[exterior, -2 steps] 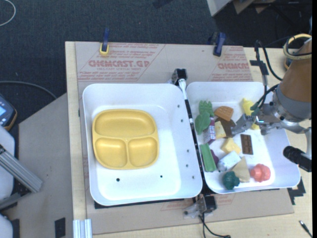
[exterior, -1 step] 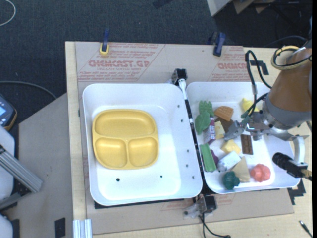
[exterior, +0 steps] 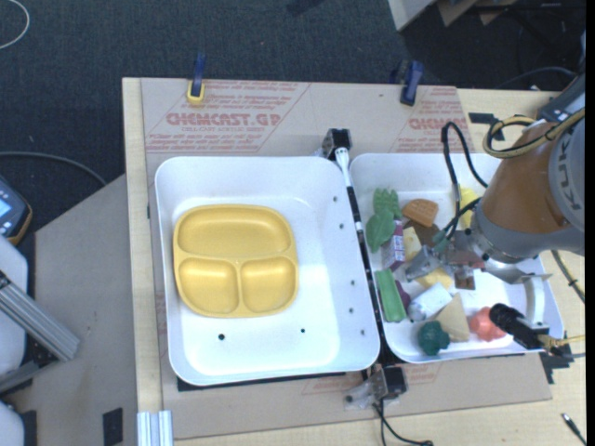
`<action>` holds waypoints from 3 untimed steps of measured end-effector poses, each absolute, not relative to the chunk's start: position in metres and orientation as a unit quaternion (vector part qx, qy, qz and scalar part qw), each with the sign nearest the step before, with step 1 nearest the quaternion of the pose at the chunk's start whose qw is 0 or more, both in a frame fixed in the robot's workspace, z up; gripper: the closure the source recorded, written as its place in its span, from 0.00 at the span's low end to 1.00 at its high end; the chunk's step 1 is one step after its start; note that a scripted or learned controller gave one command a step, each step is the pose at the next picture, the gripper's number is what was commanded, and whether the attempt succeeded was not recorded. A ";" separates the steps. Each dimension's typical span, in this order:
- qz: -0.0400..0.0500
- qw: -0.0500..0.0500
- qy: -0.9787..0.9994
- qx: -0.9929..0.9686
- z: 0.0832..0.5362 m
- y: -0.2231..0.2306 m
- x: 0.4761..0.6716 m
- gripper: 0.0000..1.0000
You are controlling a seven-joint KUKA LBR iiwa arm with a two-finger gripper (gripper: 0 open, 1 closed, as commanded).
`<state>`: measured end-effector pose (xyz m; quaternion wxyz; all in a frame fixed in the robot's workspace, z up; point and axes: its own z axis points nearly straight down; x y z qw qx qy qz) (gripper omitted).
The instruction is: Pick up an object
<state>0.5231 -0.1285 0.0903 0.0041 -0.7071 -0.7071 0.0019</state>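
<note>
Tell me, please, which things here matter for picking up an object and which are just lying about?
For the job:
gripper, low among the clutter
green leafy toy
brown piece
dark green lump
red-orange piece
right bin

Lying about:
yellow divided tray
left bin
blue clamps

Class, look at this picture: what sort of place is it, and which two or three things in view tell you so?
Most likely a robotics lab or test workshop, not a home. A grey-and-orange robot arm reaches over two white bins on a board held by blue clamps, with loose cables trailing about. Small toys fill the right bin.
</note>
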 end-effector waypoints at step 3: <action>-0.001 -0.003 -0.707 -0.707 0.139 -0.125 0.525 1.00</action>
